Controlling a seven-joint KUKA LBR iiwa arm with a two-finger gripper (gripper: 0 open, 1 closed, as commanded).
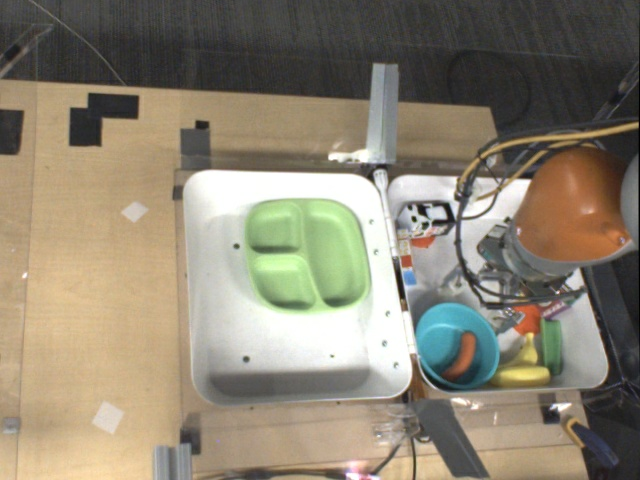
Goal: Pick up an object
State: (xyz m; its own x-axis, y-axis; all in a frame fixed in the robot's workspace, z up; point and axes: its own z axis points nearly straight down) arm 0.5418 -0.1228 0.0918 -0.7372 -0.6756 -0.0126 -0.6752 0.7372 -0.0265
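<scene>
The arm [570, 208] reached in from the right and pointed steeply downward, so its orange band faced the camera as a rounded dome. Below the band sat the grey wrist [530, 258], looped with black and yellow cables. The arm's own bulk hid the gripper beneath the wrist.

A light wooden bench [90, 298] with black patches sits against dark carpeted floor [250, 28].

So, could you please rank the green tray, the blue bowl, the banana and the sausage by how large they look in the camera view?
1. green tray
2. blue bowl
3. banana, partly hidden by the bowl
4. sausage, lying in the bowl
</scene>
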